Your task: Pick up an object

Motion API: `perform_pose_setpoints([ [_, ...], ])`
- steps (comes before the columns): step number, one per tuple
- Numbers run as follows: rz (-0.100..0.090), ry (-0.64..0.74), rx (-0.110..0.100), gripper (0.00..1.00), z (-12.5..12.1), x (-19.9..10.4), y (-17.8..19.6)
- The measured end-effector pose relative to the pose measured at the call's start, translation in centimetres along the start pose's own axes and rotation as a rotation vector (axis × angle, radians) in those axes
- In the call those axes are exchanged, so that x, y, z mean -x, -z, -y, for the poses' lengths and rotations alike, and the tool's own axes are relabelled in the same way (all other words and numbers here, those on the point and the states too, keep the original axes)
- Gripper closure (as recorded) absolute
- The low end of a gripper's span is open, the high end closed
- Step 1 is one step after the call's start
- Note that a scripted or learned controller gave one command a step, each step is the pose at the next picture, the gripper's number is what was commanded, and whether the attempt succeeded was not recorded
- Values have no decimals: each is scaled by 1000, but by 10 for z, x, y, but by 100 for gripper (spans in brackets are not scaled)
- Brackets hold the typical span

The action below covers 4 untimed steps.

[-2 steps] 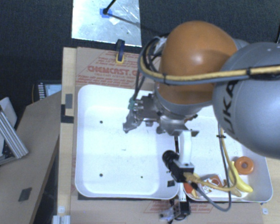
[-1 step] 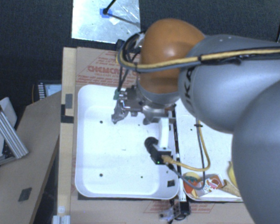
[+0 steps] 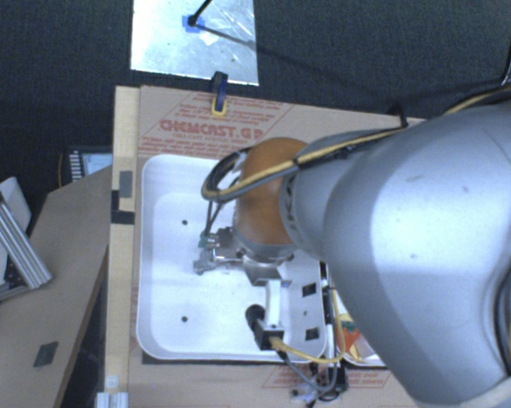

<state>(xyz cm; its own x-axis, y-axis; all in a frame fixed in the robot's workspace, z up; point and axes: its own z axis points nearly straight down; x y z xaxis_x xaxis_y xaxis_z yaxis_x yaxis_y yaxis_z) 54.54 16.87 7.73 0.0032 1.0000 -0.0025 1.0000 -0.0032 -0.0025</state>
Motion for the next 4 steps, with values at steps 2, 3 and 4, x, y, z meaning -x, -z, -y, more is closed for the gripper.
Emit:
perform_pose_setpoints([
  [2,-3,8,-4,0,7,-39,6],
  [3,-5,10,4,0,12,-68,40],
  [4,-4,5,3,100,11,-65,49],
])
